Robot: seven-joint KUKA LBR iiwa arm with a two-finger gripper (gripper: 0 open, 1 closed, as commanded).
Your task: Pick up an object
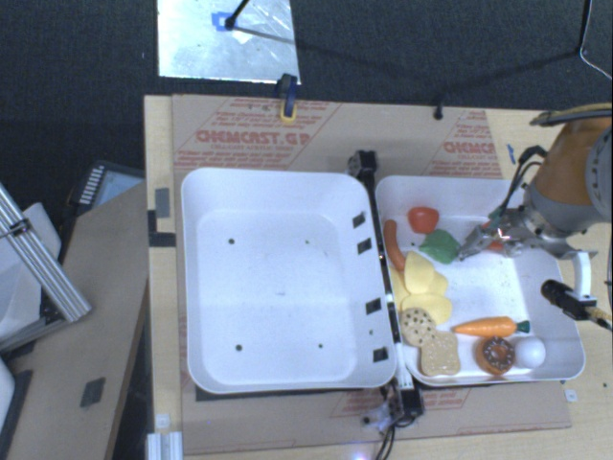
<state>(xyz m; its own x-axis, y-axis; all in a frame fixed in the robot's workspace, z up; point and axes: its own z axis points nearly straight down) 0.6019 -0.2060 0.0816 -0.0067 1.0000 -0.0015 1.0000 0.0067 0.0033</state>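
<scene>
White plastic bins: two shallow trays sit side by side on the counter (239,127), the left bin (278,185) bare inside, the right bin (560,357) holding toy food.
Arm: grey with an orange band (575,156), it reaches in from the right over the far half of the right bin.
Tool: the tool (479,242) hangs low over the right bin, its tip just right of the green vegetable (441,246); how far it is open cannot be told, and nothing can be seen in its grip.
Far end of the right bin: a red tomato (422,218) lies just beyond the green vegetable, with a red sausage (393,245) along the bin's left wall.
Middle: pale yellow pieces (424,286) are heaped beside the left wall, near the green vegetable.
Near end: a round cracker (416,325) and a slice of toast (440,355) touch each other by the left wall; a carrot (487,327) lies crosswise just beyond a chocolate doughnut (497,355), and a white egg (529,353) rests just right of the doughnut.
Beyond the bins: a yellow clamp (287,103) grips the far edge of the counter, and a shiny metal sheet (228,27) lies on the dark floor.
</scene>
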